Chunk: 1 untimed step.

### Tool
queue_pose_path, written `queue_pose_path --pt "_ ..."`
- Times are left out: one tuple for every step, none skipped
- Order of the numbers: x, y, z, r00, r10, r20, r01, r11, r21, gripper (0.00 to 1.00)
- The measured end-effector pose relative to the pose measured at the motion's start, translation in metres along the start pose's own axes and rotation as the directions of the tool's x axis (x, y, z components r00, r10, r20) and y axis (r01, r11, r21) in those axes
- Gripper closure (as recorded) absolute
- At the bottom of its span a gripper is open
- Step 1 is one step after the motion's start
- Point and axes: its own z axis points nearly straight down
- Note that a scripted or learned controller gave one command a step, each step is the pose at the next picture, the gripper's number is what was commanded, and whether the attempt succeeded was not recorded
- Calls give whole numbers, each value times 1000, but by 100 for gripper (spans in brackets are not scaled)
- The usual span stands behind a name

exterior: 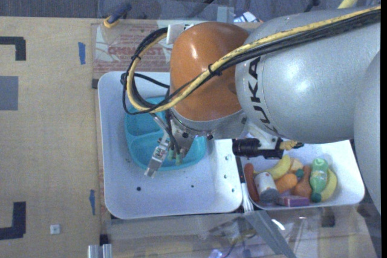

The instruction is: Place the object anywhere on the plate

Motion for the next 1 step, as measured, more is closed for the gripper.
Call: queue_pose_path --pt "-10 -7 -72 974 226 2 -226 974 0 0"
